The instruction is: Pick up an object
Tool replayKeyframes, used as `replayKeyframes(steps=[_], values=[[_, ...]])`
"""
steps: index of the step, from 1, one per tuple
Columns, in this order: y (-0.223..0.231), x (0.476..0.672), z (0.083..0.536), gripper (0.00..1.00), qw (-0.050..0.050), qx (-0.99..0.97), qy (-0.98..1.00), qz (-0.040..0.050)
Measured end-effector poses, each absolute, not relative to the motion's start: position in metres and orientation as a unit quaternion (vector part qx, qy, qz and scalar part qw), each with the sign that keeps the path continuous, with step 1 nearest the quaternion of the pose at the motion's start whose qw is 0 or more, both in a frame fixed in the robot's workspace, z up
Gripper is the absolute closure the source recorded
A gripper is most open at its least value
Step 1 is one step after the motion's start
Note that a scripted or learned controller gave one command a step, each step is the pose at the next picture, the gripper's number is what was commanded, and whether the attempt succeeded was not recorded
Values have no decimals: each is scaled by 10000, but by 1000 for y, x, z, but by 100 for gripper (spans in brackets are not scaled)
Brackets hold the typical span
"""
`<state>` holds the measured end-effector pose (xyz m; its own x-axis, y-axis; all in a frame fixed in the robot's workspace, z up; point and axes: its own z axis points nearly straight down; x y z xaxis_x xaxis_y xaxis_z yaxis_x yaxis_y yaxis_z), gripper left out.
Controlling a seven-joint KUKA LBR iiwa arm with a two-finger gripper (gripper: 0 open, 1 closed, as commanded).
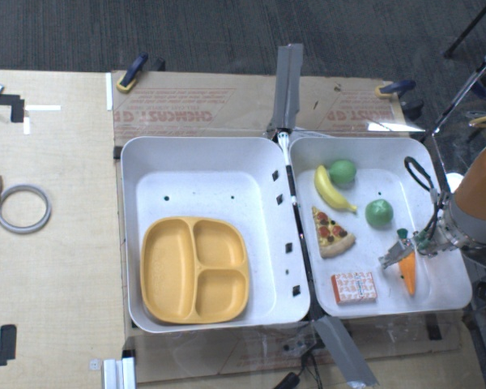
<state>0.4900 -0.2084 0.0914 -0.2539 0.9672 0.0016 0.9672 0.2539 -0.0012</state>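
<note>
— What's on the bench?

— Two white bins. The claw [394, 257] hangs low in the right bin [437, 298], touching the carrot's [409, 276] upper end; whether it is apart or together, I cannot tell.

— Around it?

— Pizza slice [332, 233] and red box [353, 287] left of it, a green ball [379, 212] just above. The yellow plate [196, 269] lies far left.
</note>
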Motion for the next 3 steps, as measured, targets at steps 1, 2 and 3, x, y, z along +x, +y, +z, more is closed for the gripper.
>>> replayKeyframes(steps=[1,2,3], values=[[-209,491,100,100,-2,-6119,-7909,-3],[-209,492,109,100,-9,-6127,-7903,-5],[-183,552,225,100,-4,-6333,-7739,6]])
